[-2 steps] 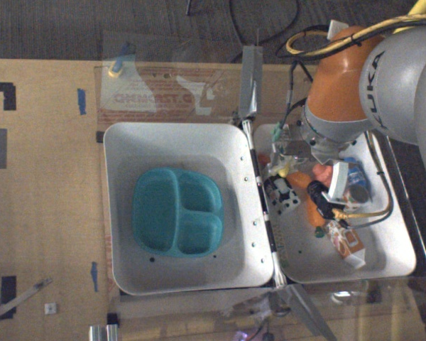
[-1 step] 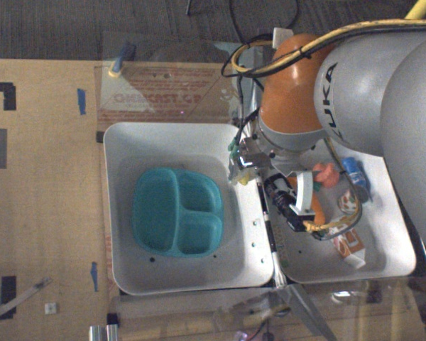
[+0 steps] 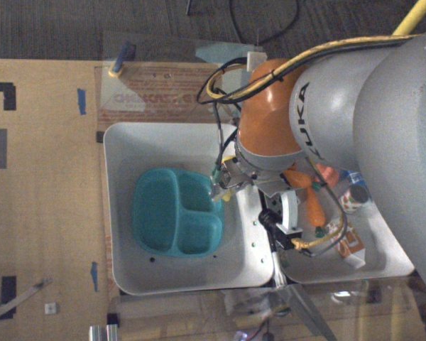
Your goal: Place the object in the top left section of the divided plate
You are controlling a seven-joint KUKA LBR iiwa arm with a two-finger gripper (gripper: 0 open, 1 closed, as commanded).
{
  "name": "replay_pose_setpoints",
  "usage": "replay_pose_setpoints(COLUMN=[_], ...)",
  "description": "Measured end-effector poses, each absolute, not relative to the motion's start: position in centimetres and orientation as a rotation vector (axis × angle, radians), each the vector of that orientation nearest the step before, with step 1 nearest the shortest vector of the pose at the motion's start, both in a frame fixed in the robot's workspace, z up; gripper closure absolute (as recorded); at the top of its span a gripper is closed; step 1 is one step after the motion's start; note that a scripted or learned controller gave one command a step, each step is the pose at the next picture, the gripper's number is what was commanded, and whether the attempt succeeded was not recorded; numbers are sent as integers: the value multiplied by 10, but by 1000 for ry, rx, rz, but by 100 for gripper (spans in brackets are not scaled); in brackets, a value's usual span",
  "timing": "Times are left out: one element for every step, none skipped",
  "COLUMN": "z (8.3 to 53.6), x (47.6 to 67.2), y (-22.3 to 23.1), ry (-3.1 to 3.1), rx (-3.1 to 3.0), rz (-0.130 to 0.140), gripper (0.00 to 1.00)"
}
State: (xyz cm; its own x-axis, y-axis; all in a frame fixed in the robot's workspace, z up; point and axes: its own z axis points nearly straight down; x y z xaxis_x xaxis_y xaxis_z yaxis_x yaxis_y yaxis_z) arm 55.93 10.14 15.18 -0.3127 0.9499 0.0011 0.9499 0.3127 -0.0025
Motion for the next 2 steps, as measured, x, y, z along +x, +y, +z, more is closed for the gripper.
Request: replay_pose_setpoints(z=[162, 162], x=[561, 561], y=[99, 99], ry=[-2539, -2539], rx=[-1850, -1849], rz=[-1, -1], gripper=[100, 0])
